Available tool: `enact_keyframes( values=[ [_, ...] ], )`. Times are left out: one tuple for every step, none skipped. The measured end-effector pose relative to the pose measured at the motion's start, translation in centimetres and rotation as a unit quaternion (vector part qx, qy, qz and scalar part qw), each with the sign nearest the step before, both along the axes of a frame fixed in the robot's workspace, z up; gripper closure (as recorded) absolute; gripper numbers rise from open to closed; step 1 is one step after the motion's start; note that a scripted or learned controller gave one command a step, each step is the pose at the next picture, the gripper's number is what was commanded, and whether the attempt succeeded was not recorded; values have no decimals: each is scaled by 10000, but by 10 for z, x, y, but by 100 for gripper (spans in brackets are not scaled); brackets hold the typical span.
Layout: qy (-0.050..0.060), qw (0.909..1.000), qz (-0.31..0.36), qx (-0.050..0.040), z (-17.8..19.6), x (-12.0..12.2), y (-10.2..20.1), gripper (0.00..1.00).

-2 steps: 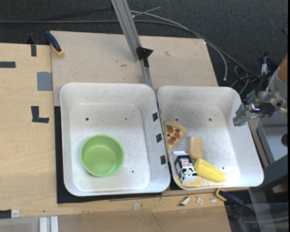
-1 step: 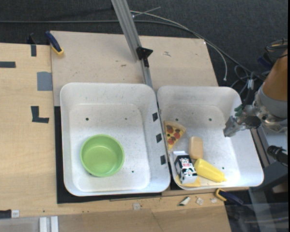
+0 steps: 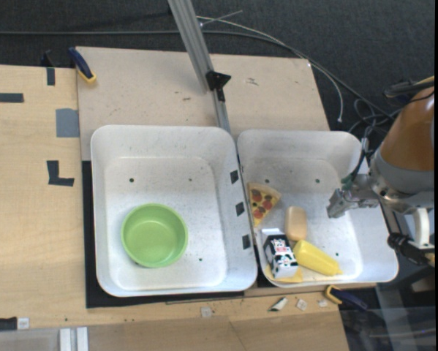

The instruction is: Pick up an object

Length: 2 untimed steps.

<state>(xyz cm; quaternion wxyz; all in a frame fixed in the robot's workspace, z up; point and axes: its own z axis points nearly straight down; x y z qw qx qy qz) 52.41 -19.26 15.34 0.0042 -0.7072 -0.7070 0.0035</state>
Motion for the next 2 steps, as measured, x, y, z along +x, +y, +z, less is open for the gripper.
enact_keyframes(
  values=[
    [-44, 10000, 0, -13, -64, -1, 3, 0],
    [-14, 10000, 3, 12, -52, -2, 4, 100]
  ],
)
